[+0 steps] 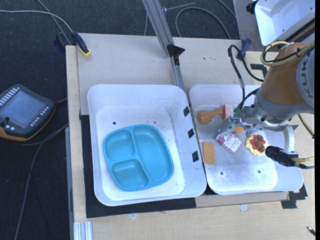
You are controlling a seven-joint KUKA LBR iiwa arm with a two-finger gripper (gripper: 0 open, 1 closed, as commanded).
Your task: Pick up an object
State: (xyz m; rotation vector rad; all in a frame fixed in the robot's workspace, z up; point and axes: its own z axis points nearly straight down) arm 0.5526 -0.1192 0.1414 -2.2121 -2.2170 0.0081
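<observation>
Reaching from the right, arm (285,86) low over right bin (240,181); gripper (239,120) state unreadable; checkered packet (229,142) just below-left.

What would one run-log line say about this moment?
arm: over right white bin | gripper: low among small items, grip unclear | orange flat block: apart | blue divided plastic plate: left bin

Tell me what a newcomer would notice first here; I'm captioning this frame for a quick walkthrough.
The bright blue divided plate stands out most, lying alone in the left bin. Next comes the arm's orange band at the right, above the right bin, where small items cluster: an orange wooden piece, a tan block, a crinkled packet and a yellow-and-red toy.
</observation>
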